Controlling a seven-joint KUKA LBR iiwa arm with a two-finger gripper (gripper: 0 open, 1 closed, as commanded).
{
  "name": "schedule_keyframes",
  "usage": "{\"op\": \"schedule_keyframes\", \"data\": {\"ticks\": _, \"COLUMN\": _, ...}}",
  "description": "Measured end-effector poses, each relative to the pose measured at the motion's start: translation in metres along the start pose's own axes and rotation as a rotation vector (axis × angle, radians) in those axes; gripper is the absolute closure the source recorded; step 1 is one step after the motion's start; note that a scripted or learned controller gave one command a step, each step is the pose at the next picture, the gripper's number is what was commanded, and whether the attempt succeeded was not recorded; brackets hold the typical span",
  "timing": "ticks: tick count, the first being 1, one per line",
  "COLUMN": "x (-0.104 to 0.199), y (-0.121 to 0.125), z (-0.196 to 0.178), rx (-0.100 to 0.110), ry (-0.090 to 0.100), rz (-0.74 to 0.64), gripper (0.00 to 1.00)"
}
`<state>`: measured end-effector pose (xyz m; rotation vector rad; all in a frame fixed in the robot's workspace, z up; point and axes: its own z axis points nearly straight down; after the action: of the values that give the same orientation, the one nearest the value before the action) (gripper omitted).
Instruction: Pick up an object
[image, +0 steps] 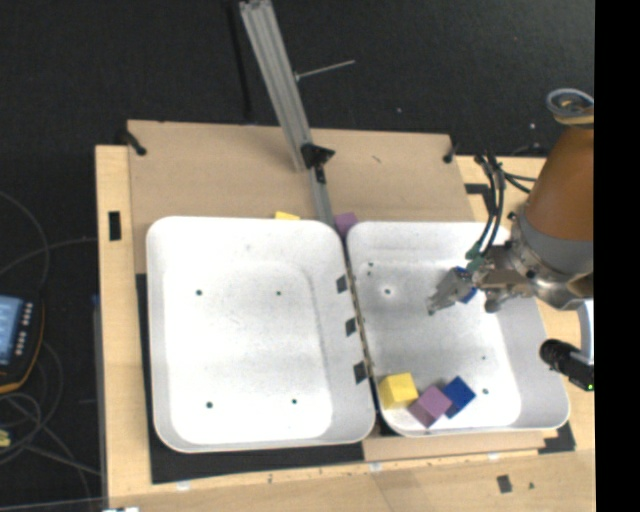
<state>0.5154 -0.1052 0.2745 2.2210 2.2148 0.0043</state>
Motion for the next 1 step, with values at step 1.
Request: {"op": "schedule_keyframes", "data": {"ticks": 1, "x": -0.0391, "y": 0.0218, "z": 0.1001, "rx": 0.011, "ry": 0.0, "rz": 0.0, "gripper": 0.0}}
